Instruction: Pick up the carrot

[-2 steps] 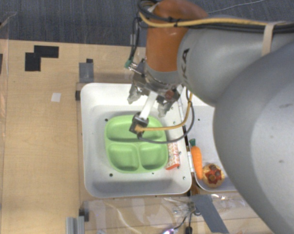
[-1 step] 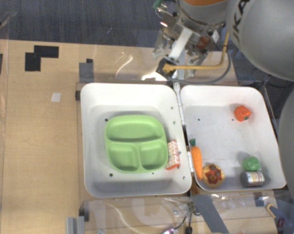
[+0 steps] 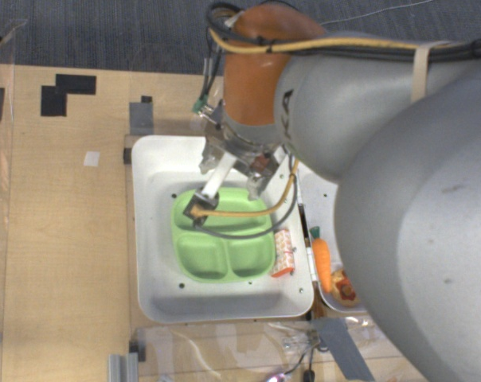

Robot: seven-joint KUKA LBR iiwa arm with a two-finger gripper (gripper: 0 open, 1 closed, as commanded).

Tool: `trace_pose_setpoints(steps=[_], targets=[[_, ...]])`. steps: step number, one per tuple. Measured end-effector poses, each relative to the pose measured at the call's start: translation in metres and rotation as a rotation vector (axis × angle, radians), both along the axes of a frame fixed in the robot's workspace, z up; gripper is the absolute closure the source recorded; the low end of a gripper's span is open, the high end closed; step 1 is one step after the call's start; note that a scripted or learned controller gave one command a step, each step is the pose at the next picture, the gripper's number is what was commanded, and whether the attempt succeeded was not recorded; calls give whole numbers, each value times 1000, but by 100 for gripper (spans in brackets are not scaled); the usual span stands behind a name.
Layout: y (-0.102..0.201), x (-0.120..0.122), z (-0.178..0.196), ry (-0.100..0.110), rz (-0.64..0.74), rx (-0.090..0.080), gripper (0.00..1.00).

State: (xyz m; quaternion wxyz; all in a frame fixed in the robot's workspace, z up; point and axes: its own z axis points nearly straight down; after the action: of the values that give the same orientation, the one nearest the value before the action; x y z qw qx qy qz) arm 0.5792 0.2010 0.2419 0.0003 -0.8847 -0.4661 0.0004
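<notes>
The carrot [image 3: 322, 263] is orange and lies lengthwise in the right bin, close to the wall it shares with the left bin. The grey arm covers most of that bin. My gripper [image 3: 255, 175] hangs below the orange wrist band, over the back part of the left bin [image 3: 145, 237]. It is to the left of the carrot and farther back, well apart from it. I see nothing held in it.
A green divided tray [image 3: 194, 249] fills the middle of the left bin. A red and white packet [image 3: 284, 251] leans at the tray's right edge. A reddish-brown item [image 3: 346, 289] lies just right of the carrot's near end.
</notes>
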Motion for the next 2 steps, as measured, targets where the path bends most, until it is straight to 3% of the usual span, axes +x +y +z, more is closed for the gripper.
trace_pose_setpoints(steps=[1,2], targets=[[0,1,11,-2,-1,3,100],[32,-21,-143,-9,-3,5,100]])
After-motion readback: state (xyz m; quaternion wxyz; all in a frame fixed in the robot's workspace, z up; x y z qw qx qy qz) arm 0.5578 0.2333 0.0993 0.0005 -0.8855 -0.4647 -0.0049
